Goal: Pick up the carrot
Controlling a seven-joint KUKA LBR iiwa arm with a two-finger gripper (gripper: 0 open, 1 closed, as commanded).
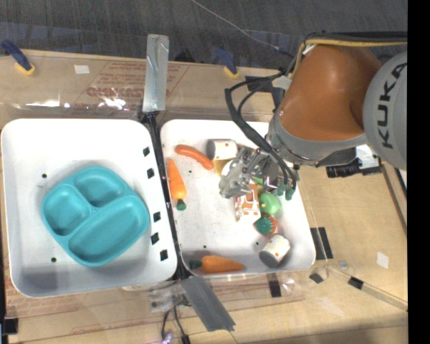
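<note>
1. The gripper point(245, 178) hovers mid right bin point(201, 224), jaws' state untellable.
2. The carrot point(176, 180) lies left, beside the bin's wall (another sits near).
3. Approach step; next, shifting left and descending.

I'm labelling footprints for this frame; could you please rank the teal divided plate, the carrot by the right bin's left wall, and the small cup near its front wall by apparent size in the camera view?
1. Teal divided plate, by far the largest.
2. Carrot.
3. Small cup, the smallest.
</note>
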